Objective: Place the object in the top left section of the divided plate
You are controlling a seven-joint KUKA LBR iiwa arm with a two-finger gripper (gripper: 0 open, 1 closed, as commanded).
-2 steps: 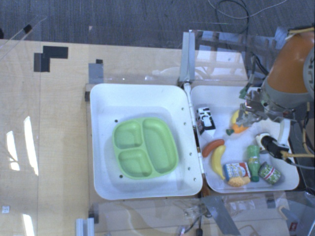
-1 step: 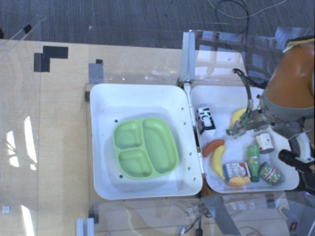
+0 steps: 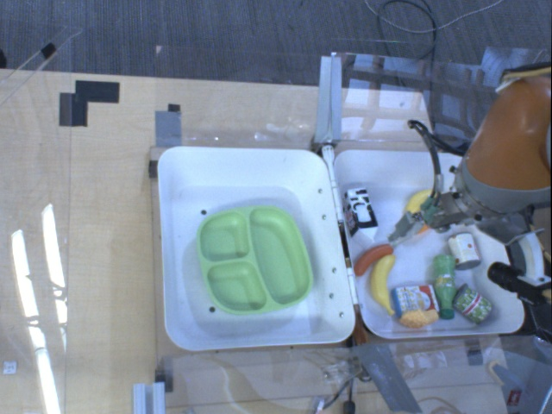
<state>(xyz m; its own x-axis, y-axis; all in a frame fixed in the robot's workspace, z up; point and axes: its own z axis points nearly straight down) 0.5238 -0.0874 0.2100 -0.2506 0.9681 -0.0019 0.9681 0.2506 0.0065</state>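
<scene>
Down at the near edge of the right bin (image 3: 509, 322) lie the toys: a yellow banana (image 3: 381, 281), a little food box (image 3: 413, 300), a green bottle (image 3: 444, 281) and a green can (image 3: 472, 304). Just past the banana is a red sausage (image 3: 373, 257). A small white cup (image 3: 464, 249) sits beside the bottle, and a black and white block (image 3: 360, 209) rests near the wall shared with the other bin.

The claw (image 3: 414, 222) hangs low over the right bin, just above the sausage and next to a yellow thing (image 3: 419, 201). It looks pressed nearly together, and I see nothing pinched in it. So I think the job has hardly begun: no toy is picked up yet, and I cannot tell which one it will take.

The green plate (image 3: 254, 260) lies in the left bin (image 3: 172, 231). All three of its sections have nothing in them, the top left one too. Lifting, carrying and dropping are all still to do.

Farther off is the pale wood bench (image 3: 86, 231), with black marks (image 3: 84, 100) on it. Beyond that comes grey carpet (image 3: 216, 15) with a thin cable (image 3: 414, 7) looping on it
</scene>
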